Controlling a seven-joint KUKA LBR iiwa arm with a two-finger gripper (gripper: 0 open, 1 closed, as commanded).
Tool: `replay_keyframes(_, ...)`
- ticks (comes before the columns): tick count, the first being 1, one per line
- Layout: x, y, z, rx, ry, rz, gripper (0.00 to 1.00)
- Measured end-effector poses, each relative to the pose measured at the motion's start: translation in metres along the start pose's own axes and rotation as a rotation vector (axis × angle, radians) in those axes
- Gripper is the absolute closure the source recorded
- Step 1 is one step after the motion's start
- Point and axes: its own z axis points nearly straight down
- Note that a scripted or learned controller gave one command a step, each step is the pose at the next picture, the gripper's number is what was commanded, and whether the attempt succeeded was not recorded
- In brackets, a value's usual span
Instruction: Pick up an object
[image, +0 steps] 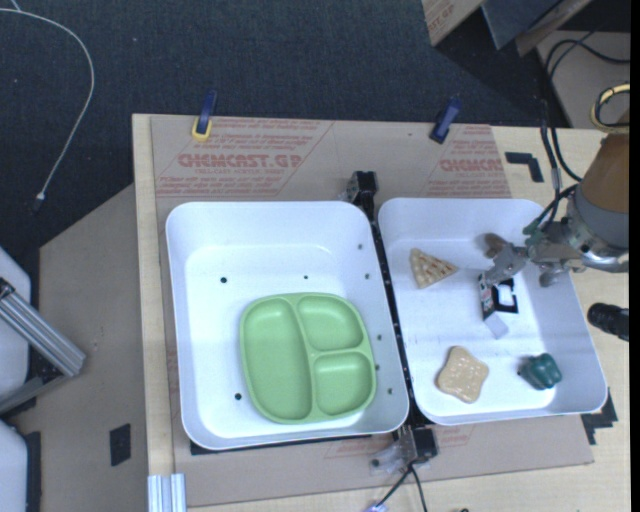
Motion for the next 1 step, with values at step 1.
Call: replay_keyframes(1, 0.0004, 0.0034, -0.0079, -0.014, -0.003, -0.004, 0.0)
